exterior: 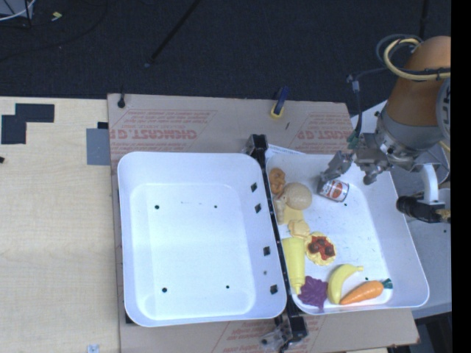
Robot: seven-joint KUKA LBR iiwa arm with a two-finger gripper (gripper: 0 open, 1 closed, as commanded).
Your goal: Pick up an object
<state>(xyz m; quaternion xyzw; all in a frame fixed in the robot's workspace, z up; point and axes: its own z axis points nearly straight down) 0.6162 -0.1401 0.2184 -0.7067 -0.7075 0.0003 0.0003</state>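
My gripper (350,172) hangs over the back part of the right bin (401,248), fingers spread open and nothing between them. A small red and white can (335,190) lies on its side just below the left fingertip (330,170); whether they touch I cannot tell. To the can's left sit a round beige bun (297,195) and a brown pretzel-like piece (277,180). Toward the bin's front lie a yellow corn cob (294,262), a small pizza-like piece (321,248), purple grapes (314,291), a banana (342,280) and a carrot (364,292).
The left bin (126,219) sits beside the right one, with a black divider with clips (266,219) between them. Both rest on a cardboard sheet (184,127). A blue and yellow clamp (279,103) stands at the cardboard's back edge. The arm's grey and orange body (419,94) rises at the right.
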